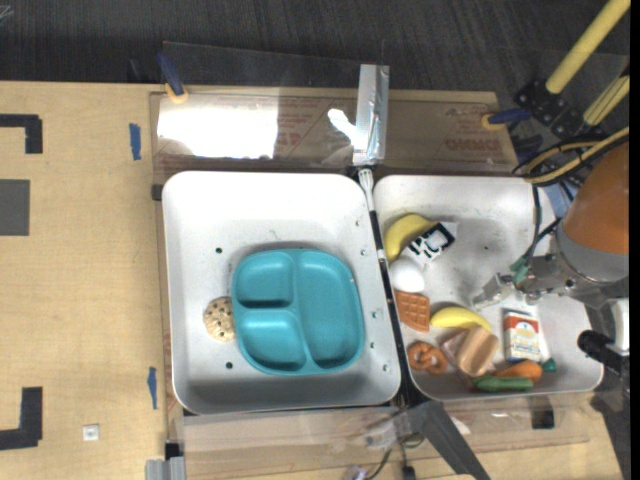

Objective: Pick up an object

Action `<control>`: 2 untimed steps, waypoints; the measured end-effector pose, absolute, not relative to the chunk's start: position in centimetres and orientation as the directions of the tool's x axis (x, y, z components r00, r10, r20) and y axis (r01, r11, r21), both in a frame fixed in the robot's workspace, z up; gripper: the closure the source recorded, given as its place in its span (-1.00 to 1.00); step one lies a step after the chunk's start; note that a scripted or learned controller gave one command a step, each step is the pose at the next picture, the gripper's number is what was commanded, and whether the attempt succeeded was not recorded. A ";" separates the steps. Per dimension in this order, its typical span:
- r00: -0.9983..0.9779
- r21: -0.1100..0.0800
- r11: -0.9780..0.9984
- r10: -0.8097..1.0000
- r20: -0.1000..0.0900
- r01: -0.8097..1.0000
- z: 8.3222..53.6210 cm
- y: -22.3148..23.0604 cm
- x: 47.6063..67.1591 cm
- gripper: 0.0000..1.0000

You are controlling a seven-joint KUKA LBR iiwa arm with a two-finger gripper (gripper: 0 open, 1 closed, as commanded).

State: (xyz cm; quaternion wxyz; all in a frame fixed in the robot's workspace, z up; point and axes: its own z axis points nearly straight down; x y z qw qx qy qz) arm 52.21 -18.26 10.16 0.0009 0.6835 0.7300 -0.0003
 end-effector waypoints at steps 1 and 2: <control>-0.309 0.005 0.309 0.951 -0.004 0.951 8.6 -19.1 54.4 -1.00; -0.217 0.002 0.217 0.976 0.000 0.976 14.3 -15.2 48.6 -1.00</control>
